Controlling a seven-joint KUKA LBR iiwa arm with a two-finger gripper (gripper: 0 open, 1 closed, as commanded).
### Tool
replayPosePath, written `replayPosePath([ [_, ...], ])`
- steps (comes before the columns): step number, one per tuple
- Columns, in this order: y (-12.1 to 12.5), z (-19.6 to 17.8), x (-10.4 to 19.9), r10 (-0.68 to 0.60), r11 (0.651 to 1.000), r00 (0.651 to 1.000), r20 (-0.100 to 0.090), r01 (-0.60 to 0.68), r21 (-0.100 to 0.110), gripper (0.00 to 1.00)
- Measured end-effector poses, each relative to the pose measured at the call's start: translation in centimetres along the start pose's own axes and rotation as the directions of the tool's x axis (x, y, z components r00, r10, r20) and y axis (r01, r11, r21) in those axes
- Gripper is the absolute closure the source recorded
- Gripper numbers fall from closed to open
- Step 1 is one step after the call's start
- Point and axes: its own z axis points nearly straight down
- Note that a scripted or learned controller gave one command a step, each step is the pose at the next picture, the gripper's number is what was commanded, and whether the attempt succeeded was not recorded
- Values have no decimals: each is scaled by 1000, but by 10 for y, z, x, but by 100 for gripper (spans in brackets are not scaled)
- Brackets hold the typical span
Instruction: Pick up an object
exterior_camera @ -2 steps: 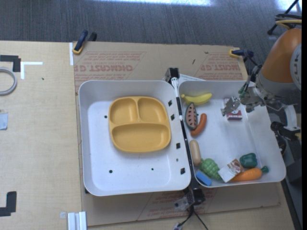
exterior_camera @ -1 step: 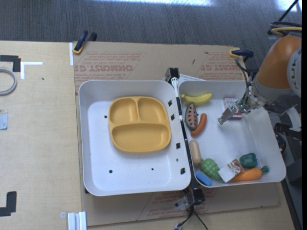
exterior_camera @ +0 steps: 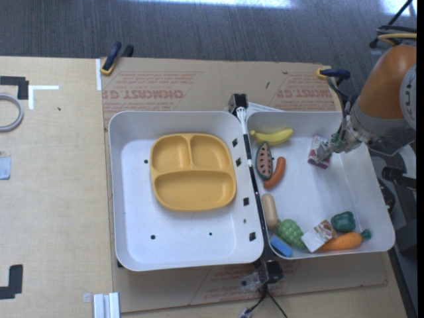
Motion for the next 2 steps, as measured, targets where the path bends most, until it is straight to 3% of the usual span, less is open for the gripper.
replayPosePath([
  [1,0,0,0,1,1000,1000,0,-1,0,0],
  [2,1,-10,-1,2,1000,1000,2,-2,-2,100],
])
